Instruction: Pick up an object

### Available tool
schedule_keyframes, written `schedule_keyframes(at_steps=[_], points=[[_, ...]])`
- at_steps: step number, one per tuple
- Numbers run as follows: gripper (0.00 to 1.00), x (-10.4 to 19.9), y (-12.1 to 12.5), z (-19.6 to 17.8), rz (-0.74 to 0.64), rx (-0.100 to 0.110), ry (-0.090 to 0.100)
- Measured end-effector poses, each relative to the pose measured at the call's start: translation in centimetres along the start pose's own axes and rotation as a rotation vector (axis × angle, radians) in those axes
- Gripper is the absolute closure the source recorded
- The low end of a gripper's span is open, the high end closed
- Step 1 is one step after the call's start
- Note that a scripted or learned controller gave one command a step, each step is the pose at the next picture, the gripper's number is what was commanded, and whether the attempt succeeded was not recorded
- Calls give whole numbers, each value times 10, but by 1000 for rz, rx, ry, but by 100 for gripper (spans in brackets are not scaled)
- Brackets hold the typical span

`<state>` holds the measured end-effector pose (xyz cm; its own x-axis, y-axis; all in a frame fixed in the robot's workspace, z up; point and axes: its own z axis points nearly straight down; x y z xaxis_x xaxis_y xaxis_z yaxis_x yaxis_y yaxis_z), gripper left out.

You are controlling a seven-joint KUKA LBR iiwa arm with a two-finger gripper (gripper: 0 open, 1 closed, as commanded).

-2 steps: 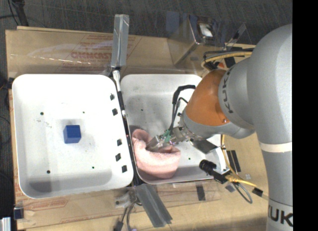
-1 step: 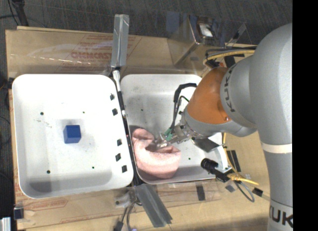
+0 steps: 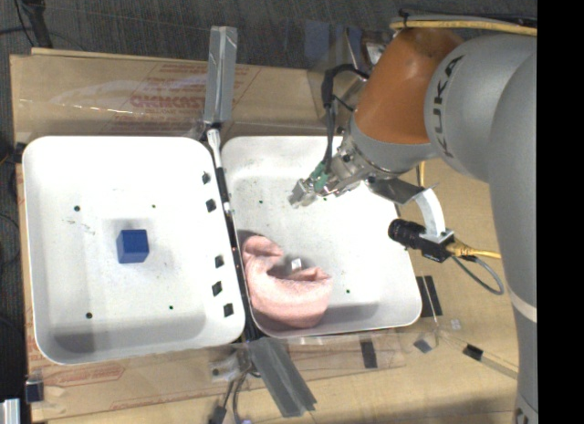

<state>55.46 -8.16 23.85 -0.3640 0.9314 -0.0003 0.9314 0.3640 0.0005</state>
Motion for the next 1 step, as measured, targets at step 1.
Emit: schedule_keyframes(at_steps=[1], points=[[0, 0, 0, 0, 0, 1, 1]])
